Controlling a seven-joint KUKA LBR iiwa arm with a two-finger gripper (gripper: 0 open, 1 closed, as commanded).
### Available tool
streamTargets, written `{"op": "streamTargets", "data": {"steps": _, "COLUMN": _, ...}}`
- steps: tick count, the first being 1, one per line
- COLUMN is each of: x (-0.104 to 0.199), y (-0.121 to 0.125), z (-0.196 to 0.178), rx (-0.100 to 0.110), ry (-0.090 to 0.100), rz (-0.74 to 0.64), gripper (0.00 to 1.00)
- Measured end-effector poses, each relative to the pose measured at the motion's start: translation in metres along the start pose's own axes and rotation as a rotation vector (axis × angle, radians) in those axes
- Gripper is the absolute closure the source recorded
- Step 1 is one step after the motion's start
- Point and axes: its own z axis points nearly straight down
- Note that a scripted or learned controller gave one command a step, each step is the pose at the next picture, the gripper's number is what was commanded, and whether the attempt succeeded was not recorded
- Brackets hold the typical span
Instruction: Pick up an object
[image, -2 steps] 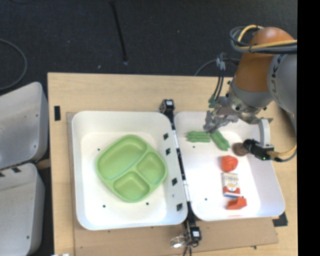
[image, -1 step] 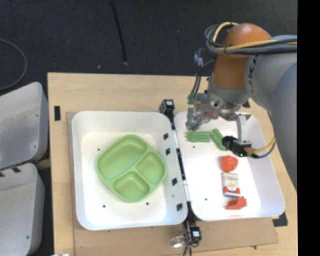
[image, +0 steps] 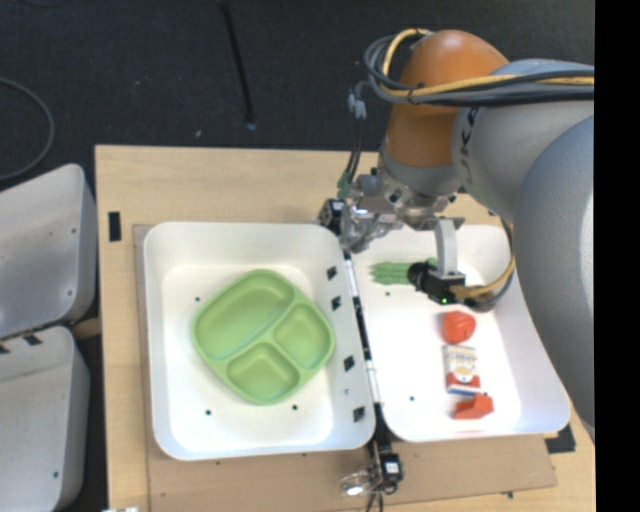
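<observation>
My gripper (image: 360, 228) hangs over the far left corner of the right bin (image: 520, 400), close to the wall between the two bins. Nothing shows between its tips. A green leafy piece (image: 396, 272) lies just in front of it and to the right. Further forward lie a round red-orange object (image: 458, 326), a small white packet with red print (image: 461, 366) and a red-orange piece (image: 473, 406), set in a row toward the bin's front edge. The arm's orange band and grey body cover the bin's far right part.
A green divided plate (image: 263, 336) with three compartments lies in the middle of the left bin (image: 170, 420). The bins' shared wall (image: 358, 340) runs front to back between them. A wooden bench (image: 120, 180) borders both bins.
</observation>
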Motion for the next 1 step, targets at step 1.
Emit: {"op": "streamTargets", "data": {"steps": 1, "x": 0.0553, "y": -0.0068, "z": 0.0073, "rx": 0.003, "ry": 0.0, "rz": 0.0, "gripper": 1.0}}
